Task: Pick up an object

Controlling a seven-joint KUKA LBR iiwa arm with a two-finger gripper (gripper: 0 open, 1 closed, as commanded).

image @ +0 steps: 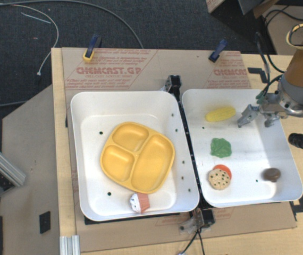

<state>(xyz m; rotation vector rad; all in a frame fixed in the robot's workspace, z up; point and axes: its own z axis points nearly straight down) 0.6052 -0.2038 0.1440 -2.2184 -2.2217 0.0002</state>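
small toy (139,202) below yellow plate (137,156), left bin (82,121).

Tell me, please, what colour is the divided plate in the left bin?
The three-compartment divided plate is yellow, clear in the camera view.

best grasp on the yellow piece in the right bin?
Take the yellow piece from straight above, across its short width at the middle. It lies flat and elongated, running left-right, with bare bin floor on both long sides for the fingers. The hand is just to its right, so probably a short move; the green piece lies well clear below it.
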